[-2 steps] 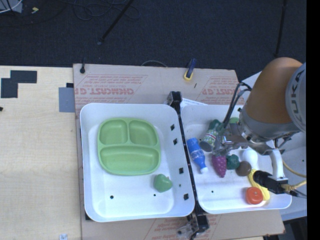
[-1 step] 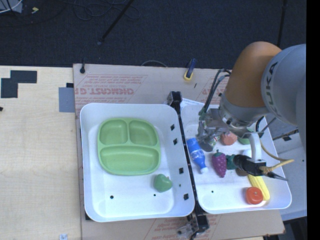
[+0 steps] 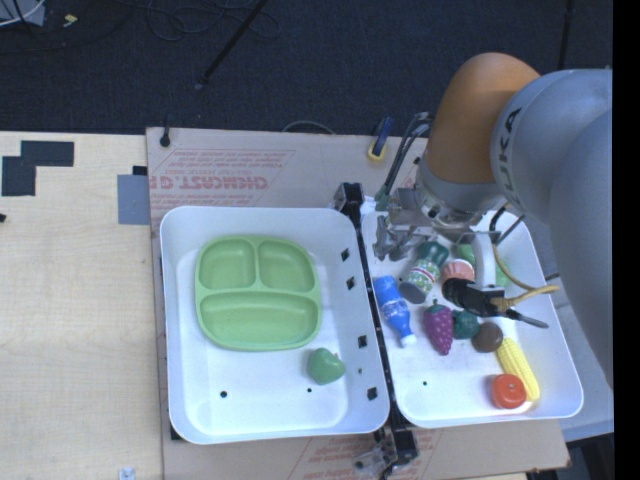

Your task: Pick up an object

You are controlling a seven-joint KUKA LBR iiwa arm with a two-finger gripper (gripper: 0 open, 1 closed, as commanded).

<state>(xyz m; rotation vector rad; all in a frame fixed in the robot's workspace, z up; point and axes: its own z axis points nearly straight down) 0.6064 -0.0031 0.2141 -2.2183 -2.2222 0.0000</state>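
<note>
clutter in the right bin (image 3: 560, 393), including a blue bottle (image 3: 392, 309) and purple grapes (image 3: 439, 328), is partly hidden beneath the arm; gripper (image 3: 400, 236) hangs low over the bin's upper left.

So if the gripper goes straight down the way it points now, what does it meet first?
Probably the white floor of the right bin near its upper left corner, just above the blue bottle. The gripper seems to hang over a bare patch there, though depth is unclear from this slanted view.
</note>
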